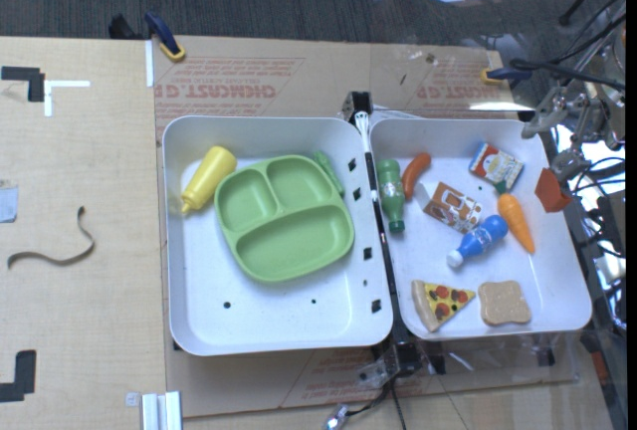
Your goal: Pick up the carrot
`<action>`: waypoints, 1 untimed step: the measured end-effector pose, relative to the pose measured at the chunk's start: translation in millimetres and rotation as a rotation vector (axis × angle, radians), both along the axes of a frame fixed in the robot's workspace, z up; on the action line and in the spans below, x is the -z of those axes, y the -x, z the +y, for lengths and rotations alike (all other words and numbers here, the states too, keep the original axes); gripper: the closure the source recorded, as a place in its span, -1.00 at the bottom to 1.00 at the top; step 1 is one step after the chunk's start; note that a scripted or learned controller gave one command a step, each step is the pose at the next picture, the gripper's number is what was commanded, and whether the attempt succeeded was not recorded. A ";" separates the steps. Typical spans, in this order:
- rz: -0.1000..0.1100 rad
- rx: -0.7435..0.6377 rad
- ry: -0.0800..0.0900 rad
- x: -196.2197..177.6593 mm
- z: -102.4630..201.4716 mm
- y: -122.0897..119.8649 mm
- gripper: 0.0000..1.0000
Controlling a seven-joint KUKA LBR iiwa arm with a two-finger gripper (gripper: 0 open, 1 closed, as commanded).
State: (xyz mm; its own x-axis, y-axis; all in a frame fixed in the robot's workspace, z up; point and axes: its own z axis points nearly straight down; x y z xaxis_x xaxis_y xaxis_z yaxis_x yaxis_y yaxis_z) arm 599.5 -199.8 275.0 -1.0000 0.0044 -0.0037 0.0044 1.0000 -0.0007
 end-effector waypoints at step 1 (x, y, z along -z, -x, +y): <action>0.001 0.242 0.000 140.5 -21.6 31.4 -1.00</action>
State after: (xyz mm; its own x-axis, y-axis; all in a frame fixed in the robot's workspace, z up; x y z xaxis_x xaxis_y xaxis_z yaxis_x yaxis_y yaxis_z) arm 568.1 -221.4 134.5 -0.9698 0.2438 -0.0027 0.2438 0.9698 -0.0004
